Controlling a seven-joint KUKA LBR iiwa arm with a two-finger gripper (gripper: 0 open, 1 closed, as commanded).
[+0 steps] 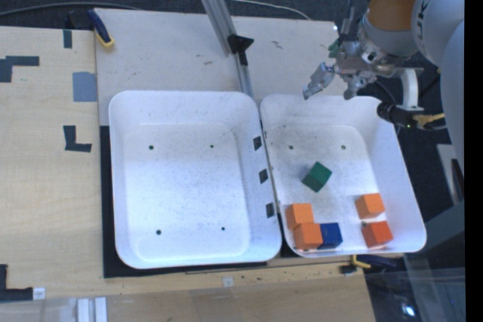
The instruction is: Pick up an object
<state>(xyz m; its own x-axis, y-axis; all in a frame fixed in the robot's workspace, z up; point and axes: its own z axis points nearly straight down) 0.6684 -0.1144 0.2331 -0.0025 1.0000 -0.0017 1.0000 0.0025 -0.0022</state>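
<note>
Pale wood forms the table (45, 162), on which 2 shallow white bins are set side by side. No objects are seen on the speckled floor of the left bin (181, 177). In the right bin (343, 136), 6 blocks are gathered toward the near end: a green block (318, 176) alone near the middle, 2 orange blocks (304, 227) stacked or pressed together at the near left wall, a blue block (330, 235) touching them, and 2 more orange blocks (371, 219) near the right wall.

The hand (330, 87) is held above the far rim of the right bin, released, its 2 fingers spread and nothing between them. The step in hand is judged to be the approach; no grasp is yet made.

For the next move, the hand would need to be carried toward the near end of the bin and lowered over 1 block. The green block is judged the easiest target, since open floor is left on every side of it. The clustered blocks at the near wall offer little room for fingers, and the rim beside them could be struck. A slanted metal bar (215, 0) stands clear of the arm, left of the hand.
</note>
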